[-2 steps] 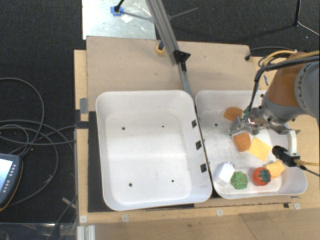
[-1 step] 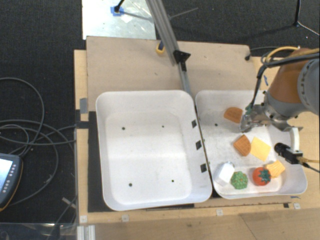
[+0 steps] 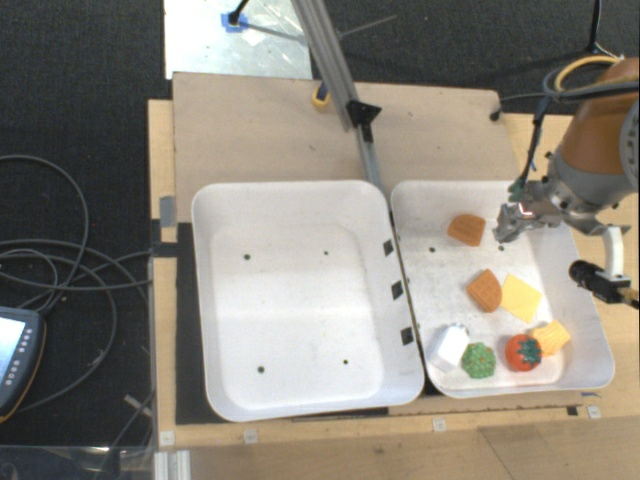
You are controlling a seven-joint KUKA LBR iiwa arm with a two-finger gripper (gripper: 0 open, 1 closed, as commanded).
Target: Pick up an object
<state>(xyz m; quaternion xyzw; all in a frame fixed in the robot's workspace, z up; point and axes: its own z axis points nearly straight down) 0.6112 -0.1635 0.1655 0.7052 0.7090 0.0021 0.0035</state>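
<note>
The gripper (image 3: 507, 226) is hanging over the upper part of the right bin (image 3: 420, 268), and whether it is wide, narrow or holding anything cannot be told at this size. Just to its left a brown rounded piece (image 3: 466, 230) is lying on the bin floor, the nearest candidate for the pick; it is looking smooth and bun-like, so it may be slipping out of a pinch that is landing off its middle. Below the gripper an orange wedge (image 3: 485, 291) is touching a flat yellow slab (image 3: 521, 298), and a descent there is risking catching both or pushing one onto the other. Further below, near the bin's lower wall, a white block (image 3: 451, 346), a knobbly green ball (image 3: 478, 360), a glossy red tomato-like ball (image 3: 522, 353) and a small orange chunk (image 3: 553, 337) are crowding together; round ones are likely to be rolling away on contact. Well to the left, the left bin (image 3: 290, 298) is showing a smooth white plastic floor.
</note>
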